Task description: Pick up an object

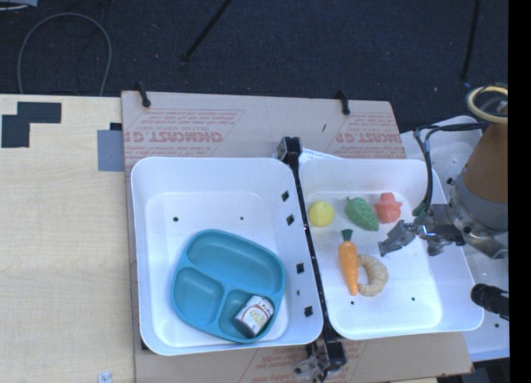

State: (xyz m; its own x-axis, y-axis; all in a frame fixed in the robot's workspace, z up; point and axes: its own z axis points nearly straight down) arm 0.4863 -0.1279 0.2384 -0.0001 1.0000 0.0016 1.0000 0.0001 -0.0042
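a robotics lab test bench: two white bins (216, 176) clipped side by side on a cardboard sheet (249, 128), a light wood tabletop (58, 249), dark carpet (290, 33) behind with loose cables (66, 29), and toy food (362, 213) as props.

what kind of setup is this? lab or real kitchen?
Most likely a robot lab test bench, not a kitchen: two shallow white plastic bins side by side on a board, toy food such as an orange plastic carrot, and loose cables on dark carpet behind.
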